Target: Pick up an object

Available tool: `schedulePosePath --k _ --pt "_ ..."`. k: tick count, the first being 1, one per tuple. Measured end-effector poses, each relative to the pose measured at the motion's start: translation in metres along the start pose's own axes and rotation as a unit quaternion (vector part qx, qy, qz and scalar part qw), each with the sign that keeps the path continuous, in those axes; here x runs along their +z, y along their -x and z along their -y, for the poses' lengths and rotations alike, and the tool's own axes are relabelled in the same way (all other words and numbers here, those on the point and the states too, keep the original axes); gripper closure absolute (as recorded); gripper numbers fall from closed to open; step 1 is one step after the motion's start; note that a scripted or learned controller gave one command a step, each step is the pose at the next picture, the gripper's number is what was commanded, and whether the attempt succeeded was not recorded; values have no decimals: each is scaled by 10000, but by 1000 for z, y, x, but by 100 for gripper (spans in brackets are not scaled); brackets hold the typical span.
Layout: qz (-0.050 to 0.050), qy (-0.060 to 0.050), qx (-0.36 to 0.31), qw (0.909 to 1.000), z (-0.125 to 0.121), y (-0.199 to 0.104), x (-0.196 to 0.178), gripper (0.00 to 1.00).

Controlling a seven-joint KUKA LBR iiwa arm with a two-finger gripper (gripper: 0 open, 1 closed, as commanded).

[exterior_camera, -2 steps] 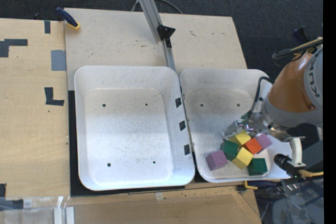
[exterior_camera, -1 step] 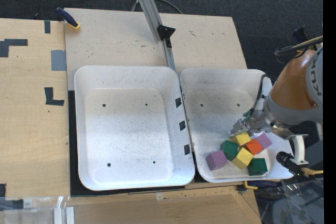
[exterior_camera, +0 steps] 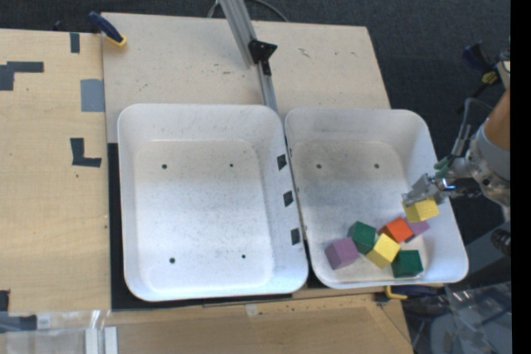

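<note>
My gripper (exterior_camera: 421,200) reaches in over the right edge of the right bin (exterior_camera: 348,137). It is shut on a small yellow block (exterior_camera: 422,210), which hangs at its fingertips just above the pile. Below it, in the bin's near right corner, lie an orange block (exterior_camera: 400,229), a second yellow block (exterior_camera: 386,248), a green block (exterior_camera: 362,235), a darker green block (exterior_camera: 407,263) and a purple block (exterior_camera: 340,251). A pale purple piece (exterior_camera: 420,226) peeks out beside the orange one.
The left bin (exterior_camera: 199,195) stands beside the right one, with a ridge between them. A slanted metal pole (exterior_camera: 236,4) crosses the bench behind the bins. The bin's right wall is right under the gripper.
</note>
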State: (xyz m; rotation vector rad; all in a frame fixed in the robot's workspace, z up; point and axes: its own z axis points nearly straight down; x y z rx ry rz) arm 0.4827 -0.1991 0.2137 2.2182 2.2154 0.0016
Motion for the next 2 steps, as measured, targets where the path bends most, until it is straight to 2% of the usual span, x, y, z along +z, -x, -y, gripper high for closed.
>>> schedulePosePath --k 1,2 --pt "-29 -20 -52 10000 -52 -67 -8 100" --pt "-27 2 -52 10000 -83 -130 -70 100"
